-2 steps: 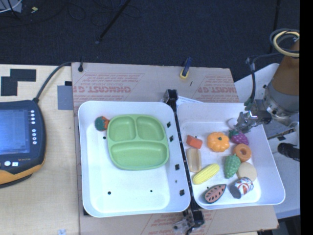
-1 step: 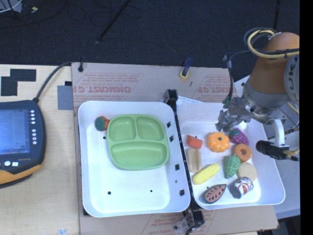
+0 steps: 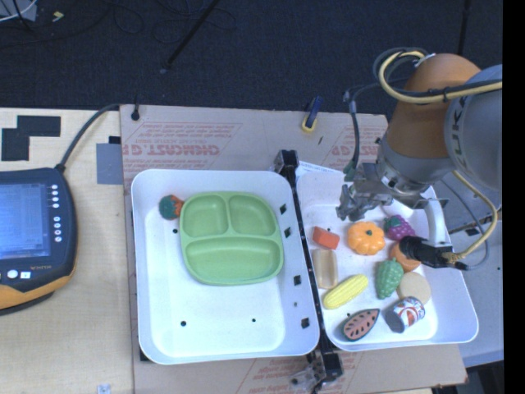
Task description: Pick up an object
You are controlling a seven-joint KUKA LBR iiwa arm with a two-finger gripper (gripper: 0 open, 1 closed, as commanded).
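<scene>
The bench [image 3: 90, 150] was a sheet of printed cardboard under a dark backdrop, with two shallow white bins side by side and a control tablet [image 3: 33, 236] lying off at the far left. The left bin [image 3: 217, 318] held a green divided plate [image 3: 230, 238] and, just beside the plate's upper left corner, a small round toy [image 3: 170, 207] in green and orange.

The right bin [image 3: 447, 322] carried the pile of toy food. An orange pumpkin [image 3: 366, 238] sat near the middle, a purple bunch of grapes [image 3: 399, 227] just to its right, a red-orange block [image 3: 326, 238] to its left. Below them lay a pale bread piece [image 3: 326, 268], a yellow corn cob [image 3: 345, 290], a green bumpy vegetable [image 3: 389, 278], a small can [image 3: 406, 313] and a reddish slice with seeds [image 3: 360, 324].

My gripper [image 3: 354, 207] hung over the upper part of the right bin, just above the pumpkin and the block. I could not tell how wide it stood, and nothing showed in its grasp.
</scene>
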